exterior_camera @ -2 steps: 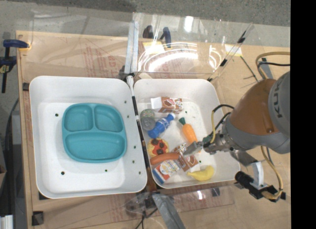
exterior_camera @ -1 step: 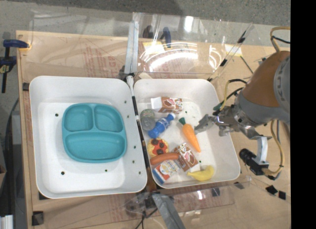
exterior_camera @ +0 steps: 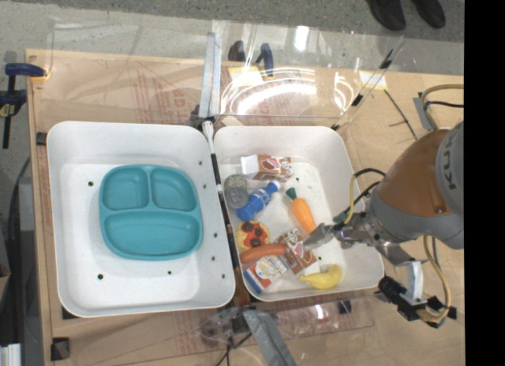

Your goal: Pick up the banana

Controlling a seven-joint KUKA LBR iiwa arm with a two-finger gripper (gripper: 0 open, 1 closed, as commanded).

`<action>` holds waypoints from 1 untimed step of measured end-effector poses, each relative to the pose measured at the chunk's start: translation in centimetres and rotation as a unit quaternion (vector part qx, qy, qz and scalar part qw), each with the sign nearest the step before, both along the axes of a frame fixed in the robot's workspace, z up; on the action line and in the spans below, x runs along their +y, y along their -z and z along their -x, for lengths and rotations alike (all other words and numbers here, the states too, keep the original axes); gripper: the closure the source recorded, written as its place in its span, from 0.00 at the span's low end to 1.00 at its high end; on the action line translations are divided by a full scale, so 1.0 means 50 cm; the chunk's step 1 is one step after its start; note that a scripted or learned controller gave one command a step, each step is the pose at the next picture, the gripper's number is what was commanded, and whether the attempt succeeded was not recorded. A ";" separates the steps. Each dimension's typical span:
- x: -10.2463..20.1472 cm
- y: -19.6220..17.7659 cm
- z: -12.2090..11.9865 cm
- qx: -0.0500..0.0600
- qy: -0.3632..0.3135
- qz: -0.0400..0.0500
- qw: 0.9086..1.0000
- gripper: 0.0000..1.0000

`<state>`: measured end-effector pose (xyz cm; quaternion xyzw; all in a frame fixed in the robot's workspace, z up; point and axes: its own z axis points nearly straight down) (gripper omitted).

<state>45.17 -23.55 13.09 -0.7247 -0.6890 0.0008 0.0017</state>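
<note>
One step: reach | hand (exterior_camera: pixel 316 237) state unreadable, above snack packet (exterior_camera: pixel 300 252) | banana (exterior_camera: pixel 323 278) near corner (crowded) | descend clear of bin wall (exterior_camera: pixel 364 258)

Overall: bright, even overhead light; colours slightly washed. Glare: strong ring-shaped reflection on clear plastic shield (exterior_camera: pixel 286 96) behind right bin (exterior_camera: pixel 341 151); small hot spot at bench's (exterior_camera: pixel 118 80) far left corner. White surfaces of left bin (exterior_camera: pixel 63 199) near overexposed, detail thin. Shadows: soft, short, beneath teal divided plate (exterior_camera: pixel 149 211) and along bin rims. Sharpness: moderate; small items in right bin soft, package print unreadable. Arm (exterior_camera: pixel 426 191) slightly blurred at edges.
</note>
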 end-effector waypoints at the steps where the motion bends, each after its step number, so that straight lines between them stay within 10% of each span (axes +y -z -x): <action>1: 0.108 -0.186 -0.004 -0.002 -0.051 0.001 0.999 0.00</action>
